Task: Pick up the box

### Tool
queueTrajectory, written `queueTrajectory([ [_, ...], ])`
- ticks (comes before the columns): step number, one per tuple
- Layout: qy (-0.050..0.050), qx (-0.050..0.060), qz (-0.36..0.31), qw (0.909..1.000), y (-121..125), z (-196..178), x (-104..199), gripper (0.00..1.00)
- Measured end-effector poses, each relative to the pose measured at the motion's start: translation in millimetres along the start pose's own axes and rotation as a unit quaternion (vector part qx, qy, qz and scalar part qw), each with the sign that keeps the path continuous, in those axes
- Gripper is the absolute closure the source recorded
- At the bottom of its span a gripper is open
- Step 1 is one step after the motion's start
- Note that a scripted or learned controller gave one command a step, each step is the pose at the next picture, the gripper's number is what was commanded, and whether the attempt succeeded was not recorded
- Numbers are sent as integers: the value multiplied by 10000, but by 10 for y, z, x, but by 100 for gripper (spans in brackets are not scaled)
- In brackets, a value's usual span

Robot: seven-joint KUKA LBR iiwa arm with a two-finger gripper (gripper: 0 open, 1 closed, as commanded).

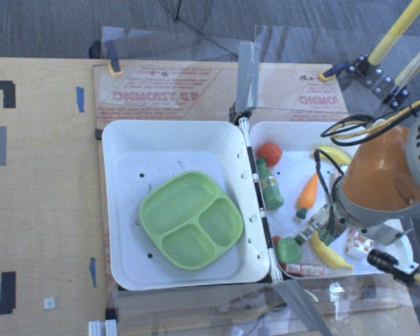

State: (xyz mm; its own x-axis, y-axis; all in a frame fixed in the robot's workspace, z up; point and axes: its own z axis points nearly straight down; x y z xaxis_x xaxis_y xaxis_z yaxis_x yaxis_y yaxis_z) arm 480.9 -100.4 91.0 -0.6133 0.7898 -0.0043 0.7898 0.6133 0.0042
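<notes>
The box (359, 244) was seen in the right bin (287, 137) near its 5 o'clock corner, lying at about 3 o'clock from the claw (316, 227), just beside the banana (329, 252); the claw's opening could not be told.

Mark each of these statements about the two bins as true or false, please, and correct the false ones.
1. The green divided plate lies in the left bin. True.
2. The carrot lies in the left bin. False: it lies in the right bin.
3. The tomato sits near the far end of the divider. True.
4. The arm reaches over the left bin. False: it is over the right bin.
5. The banana lies on the green divided plate. False: it lies in the right bin.
</notes>
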Motion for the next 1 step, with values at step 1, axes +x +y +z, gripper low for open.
queueTrajectory([
  [1, 15, 21, 1786, 9839, 380, -934, 498, 0],
])
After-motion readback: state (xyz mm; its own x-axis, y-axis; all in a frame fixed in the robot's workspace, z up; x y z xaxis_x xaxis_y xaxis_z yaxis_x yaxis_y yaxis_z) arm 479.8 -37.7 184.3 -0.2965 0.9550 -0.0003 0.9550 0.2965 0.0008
